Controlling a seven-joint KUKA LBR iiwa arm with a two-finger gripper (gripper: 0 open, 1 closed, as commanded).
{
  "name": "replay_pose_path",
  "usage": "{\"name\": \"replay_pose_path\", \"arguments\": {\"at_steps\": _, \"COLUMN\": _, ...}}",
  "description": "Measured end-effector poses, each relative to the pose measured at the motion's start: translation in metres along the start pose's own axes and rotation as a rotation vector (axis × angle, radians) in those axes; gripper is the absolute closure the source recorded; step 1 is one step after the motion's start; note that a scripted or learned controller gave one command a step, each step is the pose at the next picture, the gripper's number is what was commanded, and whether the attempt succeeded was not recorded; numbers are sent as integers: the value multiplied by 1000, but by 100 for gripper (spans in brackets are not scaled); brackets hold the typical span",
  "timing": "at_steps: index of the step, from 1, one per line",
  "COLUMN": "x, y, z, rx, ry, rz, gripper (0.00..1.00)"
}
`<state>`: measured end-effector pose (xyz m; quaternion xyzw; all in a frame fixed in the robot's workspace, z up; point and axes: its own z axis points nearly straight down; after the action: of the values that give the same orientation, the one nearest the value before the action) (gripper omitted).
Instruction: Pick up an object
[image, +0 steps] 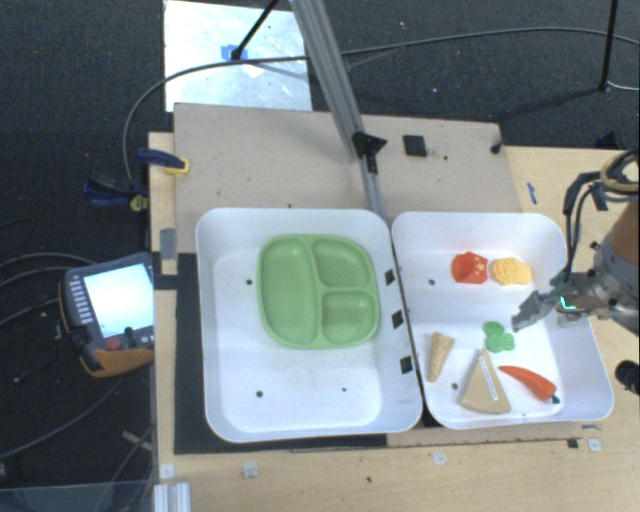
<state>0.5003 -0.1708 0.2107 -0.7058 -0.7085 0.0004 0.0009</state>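
The right bin (575, 240) holds several toy foods. A red-orange piece (469, 267) and a yellow piece (511, 271) lie side by side near the back. A small green piece (497, 336) sits mid-bin. Toward the front lie a tan cone (440, 355), a tan wedge (485, 385) and a red chili pepper (528, 380). My gripper (537, 310) hangs over the right side of this bin, just right of and above the green piece and below the yellow piece. Nothing is seen held in it.
The left bin (225, 330) carries a green divided plate (319, 291). A grey pole (340, 85) slants across the back of the bench. A handheld pendant (110, 315) and cables lie off the bench to the left.
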Motion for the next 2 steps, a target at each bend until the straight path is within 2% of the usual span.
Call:
{"name": "replay_pose_path", "arguments": {"at_steps": 1, "x": 0, "y": 1, "z": -1, "rx": -3, "ry": -1, "rz": -1, "gripper": 0}}
{"name": "replay_pose_path", "arguments": {"at_steps": 2, "x": 4, "y": 5, "z": 41, "rx": -2, "ry": -1, "rz": 2, "gripper": 0}}
